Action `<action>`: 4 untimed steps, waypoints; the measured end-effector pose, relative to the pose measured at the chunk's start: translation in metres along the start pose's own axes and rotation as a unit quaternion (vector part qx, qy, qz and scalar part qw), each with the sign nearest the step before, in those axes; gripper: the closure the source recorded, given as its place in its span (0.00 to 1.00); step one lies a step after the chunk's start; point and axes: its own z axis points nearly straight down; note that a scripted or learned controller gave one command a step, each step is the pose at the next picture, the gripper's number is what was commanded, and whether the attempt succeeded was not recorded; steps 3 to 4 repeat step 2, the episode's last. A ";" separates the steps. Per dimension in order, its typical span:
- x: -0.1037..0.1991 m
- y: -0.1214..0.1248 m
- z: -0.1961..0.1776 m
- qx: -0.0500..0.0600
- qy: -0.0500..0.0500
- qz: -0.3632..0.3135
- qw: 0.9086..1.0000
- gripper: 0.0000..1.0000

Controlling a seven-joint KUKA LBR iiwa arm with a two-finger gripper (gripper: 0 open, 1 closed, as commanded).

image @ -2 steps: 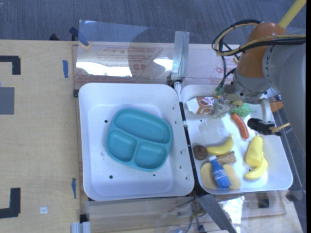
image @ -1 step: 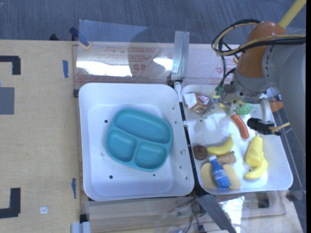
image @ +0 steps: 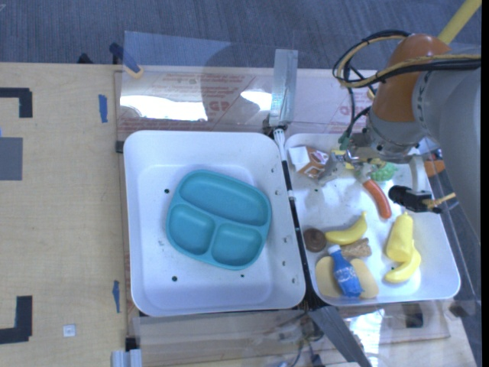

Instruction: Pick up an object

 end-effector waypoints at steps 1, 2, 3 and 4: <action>-0.016 0.000 0.011 0.000 0.003 0.043 0.999 0.00; -0.001 -0.001 0.011 -0.001 -0.006 0.063 0.998 0.00; -0.001 -0.001 0.011 -0.001 -0.006 0.063 0.998 0.00; -0.001 -0.001 0.011 -0.001 -0.006 0.063 0.998 0.00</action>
